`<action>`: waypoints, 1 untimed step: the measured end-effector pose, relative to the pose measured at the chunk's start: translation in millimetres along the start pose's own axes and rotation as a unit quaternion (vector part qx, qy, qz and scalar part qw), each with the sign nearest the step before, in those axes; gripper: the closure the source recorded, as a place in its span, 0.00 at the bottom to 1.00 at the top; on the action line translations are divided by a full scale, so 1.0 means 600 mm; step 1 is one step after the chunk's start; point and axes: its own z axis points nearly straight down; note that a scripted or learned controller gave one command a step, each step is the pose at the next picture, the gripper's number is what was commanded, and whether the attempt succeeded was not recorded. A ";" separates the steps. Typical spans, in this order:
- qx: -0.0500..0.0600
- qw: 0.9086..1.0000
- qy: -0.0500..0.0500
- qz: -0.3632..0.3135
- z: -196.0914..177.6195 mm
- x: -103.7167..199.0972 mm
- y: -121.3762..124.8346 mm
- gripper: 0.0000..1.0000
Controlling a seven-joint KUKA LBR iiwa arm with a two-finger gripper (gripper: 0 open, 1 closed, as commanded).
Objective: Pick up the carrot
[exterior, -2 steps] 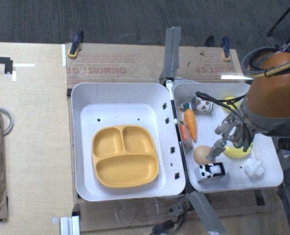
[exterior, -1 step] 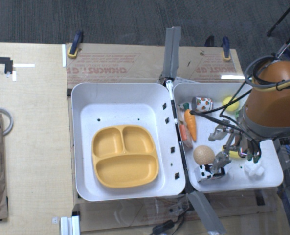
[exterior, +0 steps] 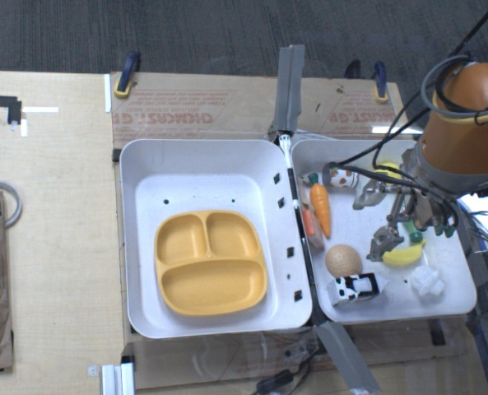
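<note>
Orange and slim, the carrot (exterior: 320, 210) lies in the right bin (exterior: 453, 301), hard against its left wall. Its long axis runs nearly straight up and down the bin, its thicker end away from me. A brown egg (exterior: 342, 260) sits just below its tip. The hand (exterior: 389, 239) hangs well right of the carrot, beside a yellow banana (exterior: 403, 256); whether it's clenched I cannot tell, so the pick looks unstarted

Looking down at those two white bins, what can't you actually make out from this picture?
- Whether the pincer is open or shut: too small and tangled with cables in the camera view.
- The yellow item: partly covered by the pincer.
- The item left of the carrot: pressed against the bin wall, unidentifiable.
- The white lump: too blurred to name.
</note>
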 end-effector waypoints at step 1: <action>0.000 0.999 0.000 0.054 -0.099 -0.028 -0.081 0.00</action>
